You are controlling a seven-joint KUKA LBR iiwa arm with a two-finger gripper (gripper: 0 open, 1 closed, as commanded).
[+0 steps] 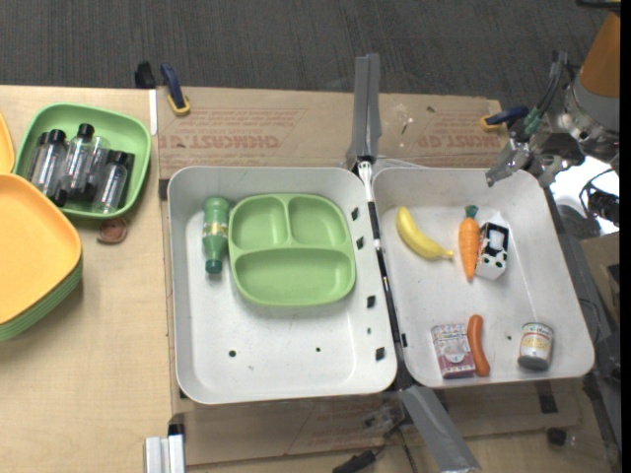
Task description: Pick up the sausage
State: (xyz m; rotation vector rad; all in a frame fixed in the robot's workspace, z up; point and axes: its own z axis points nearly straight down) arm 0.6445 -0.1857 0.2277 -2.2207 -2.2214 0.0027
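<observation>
The tool (515,158) hovered over the far right corner of the right bin (567,264); its state could not be told. The sausage (478,344) lay near the bin's near edge, just beside a small pink box (452,351), left of a can (534,346).

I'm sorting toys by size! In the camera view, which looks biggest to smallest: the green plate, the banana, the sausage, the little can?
1. Green divided plate
2. Banana
3. Sausage, looking only slightly shorter than the banana
4. Little can

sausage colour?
Orange-red, in the camera view: the sausage lies in the right bin beside a small pink box.
</observation>
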